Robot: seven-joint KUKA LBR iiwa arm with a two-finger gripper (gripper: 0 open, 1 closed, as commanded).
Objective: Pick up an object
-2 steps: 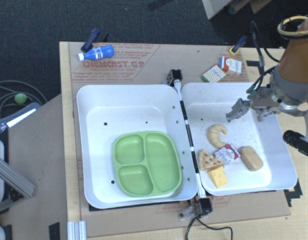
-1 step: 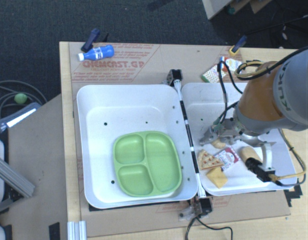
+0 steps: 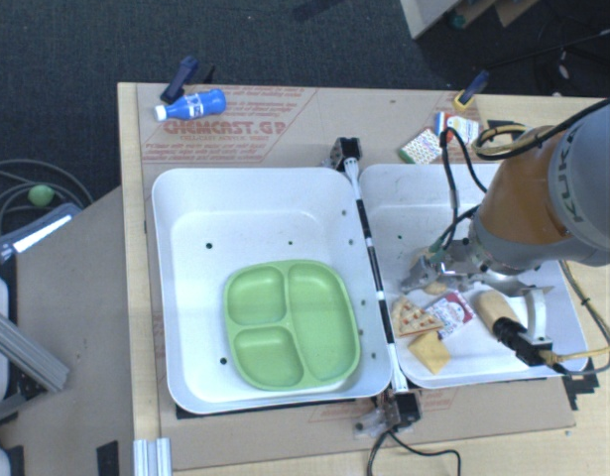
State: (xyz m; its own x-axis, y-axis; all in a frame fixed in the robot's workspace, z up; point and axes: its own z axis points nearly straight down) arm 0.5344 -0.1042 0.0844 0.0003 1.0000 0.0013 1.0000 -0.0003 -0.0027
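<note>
Gripper (image 3: 431, 272) sits low in the right bin (image 3: 404, 206), tucked under the grey arm (image 3: 582, 196) with its orange band (image 3: 518, 206). The wrist hides its tip, so I cannot tell whether it is open or closed, and nothing can be seen held in it. Judging by its height, it is placed for a grab at the small heap just below and beside it. That heap holds a waffle-patterned piece (image 3: 412, 317) nearest the tool, a red-and-white packet (image 3: 451, 312) touching that piece on the side toward the arm, a tan roll (image 3: 491, 305) just beyond the packet, and a yellow block (image 3: 431, 353) a little farther toward the bin's near rim. The things lie crowded and overlapping, so a clean grasp of just one looks doubtful. The waffle-patterned piece seems the likeliest target, but that is a guess. Across the dividing rim from the tool, the left bin (image 3: 245, 216) holds a green divided plate (image 3: 290, 323) lying flat, well apart from the gripper and probably not the aim here. Both bins rest on a pale bench (image 3: 136, 266) covered with a cardboard sheet (image 3: 305, 127) printed in red. Beyond the tool on this surface lies a small checked packet (image 3: 421, 147), and far off toward the bench's corner a blue-and-white bottle (image 3: 190, 104) lies on its side. Dark carpet (image 3: 136, 18) surrounds the bench.
</note>
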